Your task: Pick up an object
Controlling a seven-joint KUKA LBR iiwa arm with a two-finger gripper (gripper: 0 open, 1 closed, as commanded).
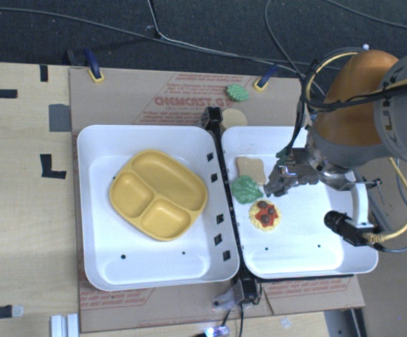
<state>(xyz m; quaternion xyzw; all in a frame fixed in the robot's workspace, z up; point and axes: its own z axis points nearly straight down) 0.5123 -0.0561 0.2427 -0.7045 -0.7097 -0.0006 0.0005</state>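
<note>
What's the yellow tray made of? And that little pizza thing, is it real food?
The yellow tray looks like smooth moulded plastic: one even colour, rounded compartments, soft sheen. The little pizza is probably a plastic or rubber toy, going by its flat bright colours, though it is too small to be certain.

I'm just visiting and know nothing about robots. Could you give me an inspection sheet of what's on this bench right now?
Surface: two white bins, left bin and right bin, on a cardboard sheet.
Job's things: tan slice, green leaf, small pizza, all in the right bin.
Clutter: yellow divided tray in the left bin; green piece on the cardboard.
Grippers: gripper low beside the leaf.
Cables: cables across the dark floor.
Surroundings: blue clamps.
</note>
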